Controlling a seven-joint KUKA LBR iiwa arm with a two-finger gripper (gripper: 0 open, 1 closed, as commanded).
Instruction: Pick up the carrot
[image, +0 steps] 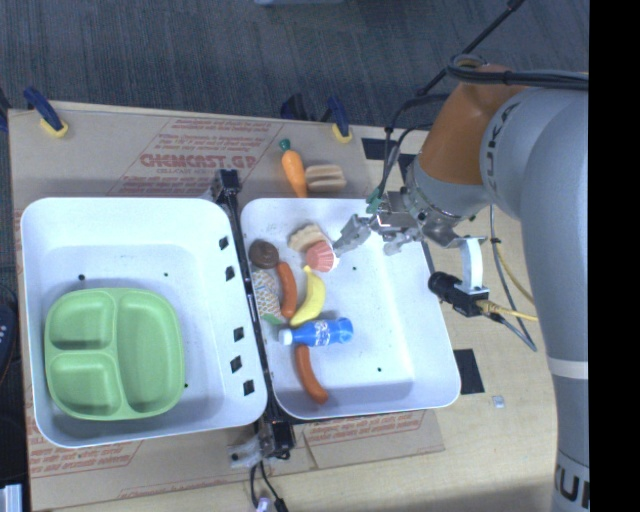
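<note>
Carrot lies on the tabletop beyond the right bin, green top pointing far-left, beside a sandwich. Left bin holds a green divided plate. Hand fingers: cannot tell.

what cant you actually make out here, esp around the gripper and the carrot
- Gripper fingers: too small and blurred in the camera view to tell open from shut.
- Carrot: it lies outside the bins, beside a small sandwich-like item too small to identify.
- Speckled item by the right bin's left wall: partly covered by the banana and sausage.
- Arm: cut off by the right edge.
</note>
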